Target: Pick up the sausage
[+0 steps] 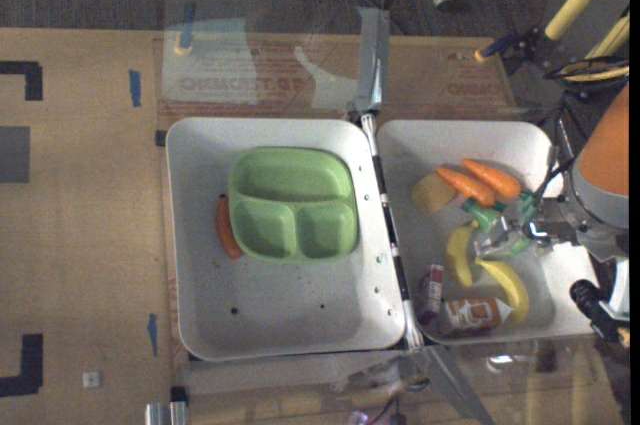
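Observation:
The sausage [228, 227] is a short orange-red piece lying in the left bin [200, 303], tight against the left rim of a green divided plate [293, 204]. My gripper [497, 211] hangs over the right bin [400, 148], far to the right of the sausage. It is low above the carrots [480, 181] and the bananas [460, 253]. Its green-tipped fingers [524, 207] stand apart, so it is open, with nothing held between them.
The right bin also holds a yellow-tan chunk [431, 194], a small bottle with an orange label [472, 314] and a dark red packet [431, 288]. A ridge [385, 233] divides the two bins. The grey arm with its orange band [610, 153] enters from the right.

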You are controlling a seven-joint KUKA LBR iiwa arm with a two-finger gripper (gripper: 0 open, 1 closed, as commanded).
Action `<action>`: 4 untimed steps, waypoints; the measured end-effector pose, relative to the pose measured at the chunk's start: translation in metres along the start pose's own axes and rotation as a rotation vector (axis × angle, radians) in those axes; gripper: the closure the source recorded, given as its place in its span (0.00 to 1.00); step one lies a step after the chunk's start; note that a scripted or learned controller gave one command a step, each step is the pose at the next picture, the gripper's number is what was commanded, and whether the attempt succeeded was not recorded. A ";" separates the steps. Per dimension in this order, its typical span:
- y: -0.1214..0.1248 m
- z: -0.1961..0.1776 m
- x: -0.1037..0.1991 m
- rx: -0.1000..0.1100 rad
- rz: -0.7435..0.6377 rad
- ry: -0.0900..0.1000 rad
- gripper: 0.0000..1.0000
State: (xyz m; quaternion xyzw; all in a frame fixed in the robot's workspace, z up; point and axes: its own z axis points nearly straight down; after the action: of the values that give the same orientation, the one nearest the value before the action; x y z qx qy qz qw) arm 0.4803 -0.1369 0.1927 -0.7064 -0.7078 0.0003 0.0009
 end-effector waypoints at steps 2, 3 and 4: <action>0.011 0.007 -0.063 -0.002 0.414 -0.001 0.00; -0.002 0.096 -0.004 0.003 0.686 0.001 0.00; 0.001 0.106 -0.065 -0.004 1.089 0.003 0.00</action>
State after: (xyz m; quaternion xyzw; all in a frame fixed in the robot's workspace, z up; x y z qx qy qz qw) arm 0.4816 -0.2014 0.0868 -0.9708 -0.2397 -0.0017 0.0004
